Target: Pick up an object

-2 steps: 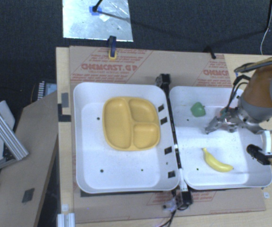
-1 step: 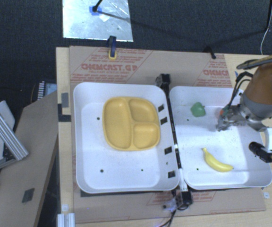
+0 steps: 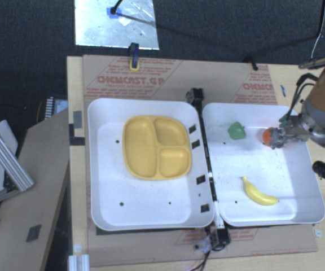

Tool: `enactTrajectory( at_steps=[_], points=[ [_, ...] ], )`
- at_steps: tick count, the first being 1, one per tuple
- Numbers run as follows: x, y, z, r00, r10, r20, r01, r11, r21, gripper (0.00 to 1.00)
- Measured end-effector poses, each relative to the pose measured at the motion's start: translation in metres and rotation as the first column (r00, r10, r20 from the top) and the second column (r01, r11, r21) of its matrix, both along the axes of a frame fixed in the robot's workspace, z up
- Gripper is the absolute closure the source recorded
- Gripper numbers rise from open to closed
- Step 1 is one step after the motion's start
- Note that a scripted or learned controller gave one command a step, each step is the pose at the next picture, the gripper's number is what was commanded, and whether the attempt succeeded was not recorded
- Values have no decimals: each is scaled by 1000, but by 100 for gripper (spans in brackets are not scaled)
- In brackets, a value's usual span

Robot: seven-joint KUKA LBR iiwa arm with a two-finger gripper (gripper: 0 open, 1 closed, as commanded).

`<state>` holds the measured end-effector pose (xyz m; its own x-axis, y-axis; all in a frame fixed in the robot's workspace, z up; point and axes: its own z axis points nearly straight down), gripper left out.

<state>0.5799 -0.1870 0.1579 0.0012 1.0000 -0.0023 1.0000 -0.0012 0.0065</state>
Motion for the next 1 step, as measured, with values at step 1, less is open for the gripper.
enactTrajectory(
  at_steps=[1],
  points=[
    [7, -3, 63, 1000, 6, 2, -6, 1000, -1, 100]
  ],
)
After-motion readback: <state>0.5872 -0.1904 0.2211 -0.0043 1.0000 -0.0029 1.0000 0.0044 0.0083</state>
